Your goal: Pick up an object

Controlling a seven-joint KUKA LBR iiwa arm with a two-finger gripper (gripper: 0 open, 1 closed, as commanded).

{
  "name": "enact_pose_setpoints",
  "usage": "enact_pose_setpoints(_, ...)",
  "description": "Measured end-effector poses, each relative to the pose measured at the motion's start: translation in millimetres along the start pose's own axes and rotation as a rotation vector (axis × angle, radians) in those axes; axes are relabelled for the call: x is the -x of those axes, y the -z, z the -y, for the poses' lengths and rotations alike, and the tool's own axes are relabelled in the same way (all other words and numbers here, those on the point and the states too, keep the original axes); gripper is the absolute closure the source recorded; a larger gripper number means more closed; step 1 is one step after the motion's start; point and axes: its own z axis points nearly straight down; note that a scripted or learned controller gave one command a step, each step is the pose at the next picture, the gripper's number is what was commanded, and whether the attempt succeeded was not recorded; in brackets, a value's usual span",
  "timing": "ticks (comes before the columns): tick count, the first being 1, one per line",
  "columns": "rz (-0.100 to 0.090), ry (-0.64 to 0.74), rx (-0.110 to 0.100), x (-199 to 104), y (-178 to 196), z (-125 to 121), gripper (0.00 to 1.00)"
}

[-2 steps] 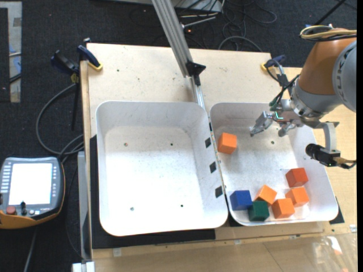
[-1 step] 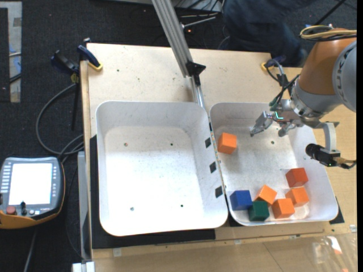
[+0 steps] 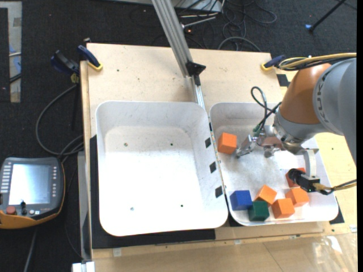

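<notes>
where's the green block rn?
The green block sits in the right bin, near its front edge, touching the blue block on its left, with an orange block just behind it.

Grey arm (image 3: pixel 334 95) enters from 3 o'clock, upper link running toward 9 o'clock. Orange band (image 3: pixel 303 95) sits above the wrist. Wrist bends down toward 8 o'clock. Gripper (image 3: pixel 245 148) hangs low at the arm's 9 o'clock end, metal fingers pointing toward 8 o'clock. Black cable (image 3: pixel 260 102) loops at the wrist's 11 o'clock side.
</notes>
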Motion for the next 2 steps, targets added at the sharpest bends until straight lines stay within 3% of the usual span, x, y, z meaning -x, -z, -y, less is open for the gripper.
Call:
enact_pose_setpoints(1, -0.001, 0.009, 0.015, -71.5, 109.2, -31.2, 0.00)
enact_pose_setpoints(2, 0.000, -0.003, -0.001, -56.6, 103.0, 72.3, 0.00)
